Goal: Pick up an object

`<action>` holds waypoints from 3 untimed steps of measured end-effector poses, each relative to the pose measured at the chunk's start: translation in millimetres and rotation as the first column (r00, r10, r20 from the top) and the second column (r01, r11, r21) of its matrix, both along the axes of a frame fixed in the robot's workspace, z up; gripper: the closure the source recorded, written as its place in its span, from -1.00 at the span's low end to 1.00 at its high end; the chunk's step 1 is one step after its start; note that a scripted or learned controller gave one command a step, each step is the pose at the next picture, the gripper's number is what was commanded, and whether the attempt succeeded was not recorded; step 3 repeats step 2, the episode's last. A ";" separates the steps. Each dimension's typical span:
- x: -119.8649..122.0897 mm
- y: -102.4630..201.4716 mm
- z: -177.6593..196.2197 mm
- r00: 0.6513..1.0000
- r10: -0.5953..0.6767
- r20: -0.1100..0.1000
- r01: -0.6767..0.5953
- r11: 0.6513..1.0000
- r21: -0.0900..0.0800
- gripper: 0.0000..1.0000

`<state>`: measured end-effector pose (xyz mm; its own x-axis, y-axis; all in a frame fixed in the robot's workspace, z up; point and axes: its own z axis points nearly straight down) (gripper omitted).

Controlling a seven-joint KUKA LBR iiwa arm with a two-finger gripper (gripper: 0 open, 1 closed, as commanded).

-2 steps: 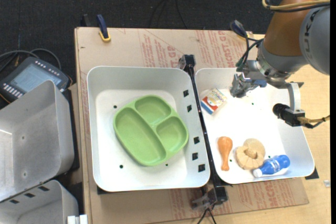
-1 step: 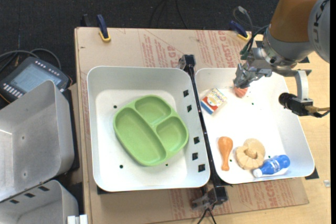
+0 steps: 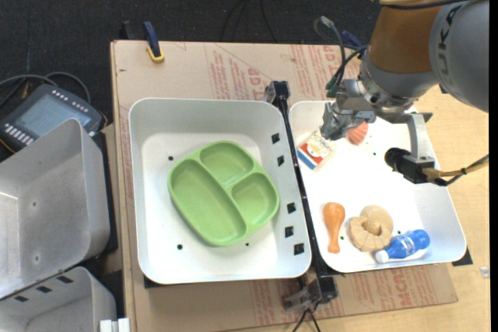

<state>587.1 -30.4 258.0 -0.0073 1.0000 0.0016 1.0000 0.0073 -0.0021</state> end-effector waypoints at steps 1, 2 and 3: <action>-6.9 56.3 -17.1 1.000 0.001 -0.001 -0.001 1.000 0.000 1.00; -16.5 114.4 -11.7 1.000 0.001 0.002 -0.001 1.000 0.000 1.00; -16.5 114.4 -11.7 1.000 0.001 0.002 -0.001 1.000 0.000 1.00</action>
